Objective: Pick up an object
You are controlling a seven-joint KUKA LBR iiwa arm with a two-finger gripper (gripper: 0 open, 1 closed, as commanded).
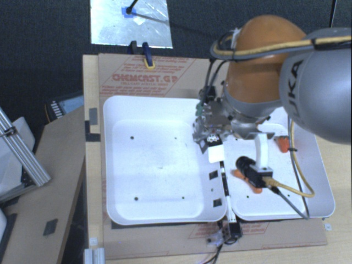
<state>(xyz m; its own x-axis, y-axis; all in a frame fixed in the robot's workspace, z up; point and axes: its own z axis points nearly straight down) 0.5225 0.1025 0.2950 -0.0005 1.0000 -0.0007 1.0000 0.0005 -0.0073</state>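
My gripper (209, 132) hangs low over the left edge of the right bin (313, 202), close to the divide between the two bins. The grey arm with its orange band (264, 54) covers much of that bin. A small orange object (282, 143) lies near the right bin's far right side. Another orange object (240, 175) lies in the middle of the right bin, partly hidden by robot hardware. I see nothing held by the gripper.
The left bin (118, 202) sits beside the right one on a cardboard sheet (148, 76). A shiny foil panel (132, 15) and clamps (146, 54) stand at the back. A metal rail (22, 153) leans at the far left.
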